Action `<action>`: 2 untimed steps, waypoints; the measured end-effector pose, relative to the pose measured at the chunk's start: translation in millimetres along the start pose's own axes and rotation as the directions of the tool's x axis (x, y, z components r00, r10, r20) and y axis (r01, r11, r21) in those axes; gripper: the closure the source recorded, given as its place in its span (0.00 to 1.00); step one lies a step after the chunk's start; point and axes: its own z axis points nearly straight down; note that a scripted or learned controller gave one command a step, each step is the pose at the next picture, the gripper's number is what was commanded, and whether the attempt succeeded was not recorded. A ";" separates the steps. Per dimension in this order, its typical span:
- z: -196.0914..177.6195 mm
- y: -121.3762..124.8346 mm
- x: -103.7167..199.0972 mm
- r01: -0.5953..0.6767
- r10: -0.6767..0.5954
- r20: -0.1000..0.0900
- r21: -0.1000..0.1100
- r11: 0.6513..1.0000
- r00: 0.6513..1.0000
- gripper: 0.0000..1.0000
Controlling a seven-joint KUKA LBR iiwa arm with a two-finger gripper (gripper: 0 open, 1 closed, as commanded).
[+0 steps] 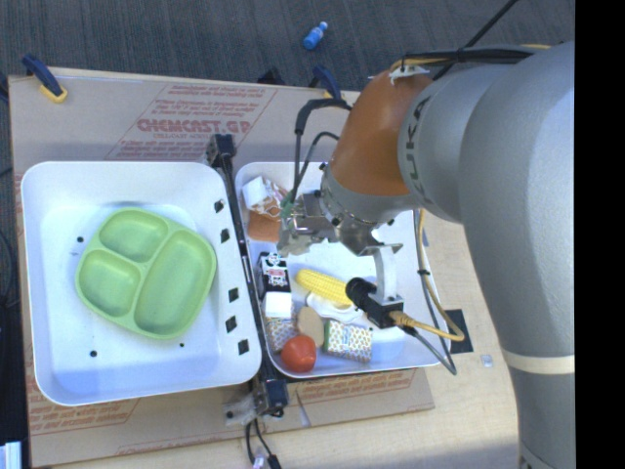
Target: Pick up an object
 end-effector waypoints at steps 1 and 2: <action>-15.0 -37.5 -39.5 -0.002 0.002 -0.001 0.001 1.000 1.000 1.00; -15.0 -37.4 -39.2 -0.001 0.001 -0.001 0.001 1.000 1.000 0.00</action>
